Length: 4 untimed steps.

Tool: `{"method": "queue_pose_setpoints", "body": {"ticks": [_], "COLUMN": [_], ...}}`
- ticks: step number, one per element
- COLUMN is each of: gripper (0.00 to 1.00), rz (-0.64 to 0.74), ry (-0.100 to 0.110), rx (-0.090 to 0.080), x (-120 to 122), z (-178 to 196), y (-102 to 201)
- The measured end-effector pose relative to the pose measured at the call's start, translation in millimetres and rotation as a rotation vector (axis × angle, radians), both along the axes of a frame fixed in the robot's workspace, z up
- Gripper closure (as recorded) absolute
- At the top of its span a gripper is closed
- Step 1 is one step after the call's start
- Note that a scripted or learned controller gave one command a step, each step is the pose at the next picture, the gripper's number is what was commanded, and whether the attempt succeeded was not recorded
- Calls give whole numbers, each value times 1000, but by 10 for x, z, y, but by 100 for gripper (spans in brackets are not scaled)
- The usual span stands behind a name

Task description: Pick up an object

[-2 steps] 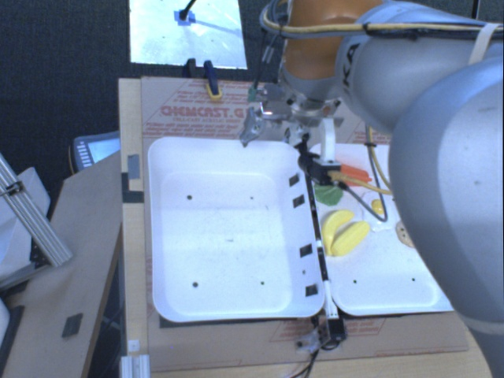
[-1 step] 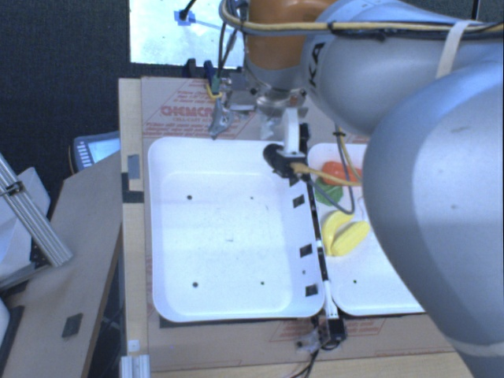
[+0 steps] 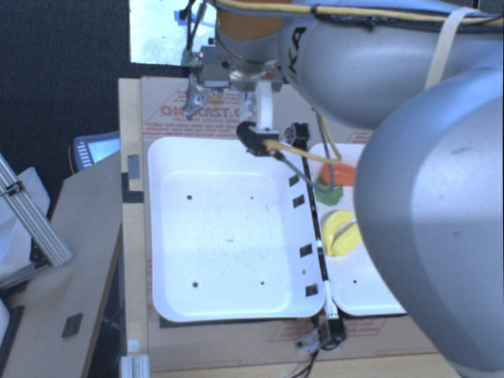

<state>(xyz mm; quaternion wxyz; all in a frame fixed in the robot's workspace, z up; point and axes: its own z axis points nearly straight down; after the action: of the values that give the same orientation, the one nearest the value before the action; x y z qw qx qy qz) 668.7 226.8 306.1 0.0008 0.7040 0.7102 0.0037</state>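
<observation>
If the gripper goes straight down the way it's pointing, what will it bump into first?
Probably the cardboard behind the left bin. The gripper hangs above that strip, pointing down, though depth is hard to judge from this slanted view.

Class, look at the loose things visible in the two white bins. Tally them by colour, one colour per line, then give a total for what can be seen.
Yellow: 1, a round piece in the right bin
Orange: 1, a piece partly hidden by the arm
Green: 1, a piece beside the orange one
Total: 3 visible; the arm hides much of that bin.
</observation>
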Motion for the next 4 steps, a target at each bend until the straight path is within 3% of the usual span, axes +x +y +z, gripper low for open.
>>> {"method": "queue_pose_setpoints", "body": {"ticks": [1, 2, 3, 4], "gripper": [0, 100, 100, 100], "rz": [-3, -5, -5, -4], "ry": [18, 6, 4, -4], "rx": [-6, -2, -1, 0], "x": [-662, -613, -604, -269], "z": [-1257, -1085, -971, -185], "y": [79, 73, 73, 80]}}
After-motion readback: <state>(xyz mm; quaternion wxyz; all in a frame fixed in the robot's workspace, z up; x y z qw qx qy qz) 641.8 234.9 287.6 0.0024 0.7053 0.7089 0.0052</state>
